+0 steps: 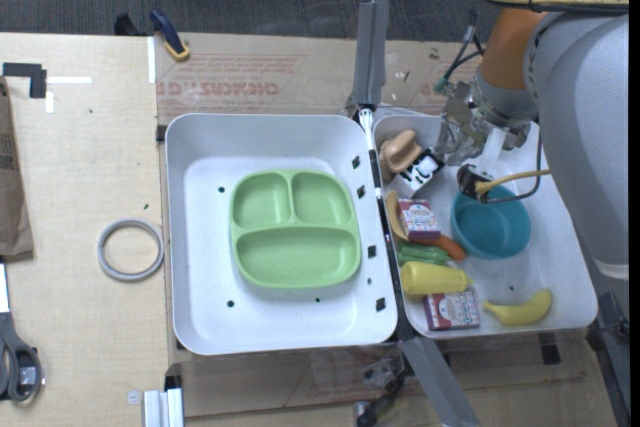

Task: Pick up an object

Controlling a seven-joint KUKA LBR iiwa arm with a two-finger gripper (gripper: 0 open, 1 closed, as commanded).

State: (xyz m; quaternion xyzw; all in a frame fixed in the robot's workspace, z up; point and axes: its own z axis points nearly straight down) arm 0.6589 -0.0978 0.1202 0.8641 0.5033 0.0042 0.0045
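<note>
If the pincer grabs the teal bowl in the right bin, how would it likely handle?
The round teal plastic bowl looks rigid and probably light. Its smooth curved wall may slip from a two-finger pinch. Sitting upright on its base, it seems unlikely to roll, though a rim grasp might tilt it.

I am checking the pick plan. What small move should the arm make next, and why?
Probably lower the gripper a little toward the black and white item in the right bin. The gripper hangs over that bin's far end, near this item, and nothing appears held yet.

The right bin (pixel 556 313) is crowded with toys, the blue bowl (pixel 492 225) just beside the pincer (pixel 462 155)
</note>
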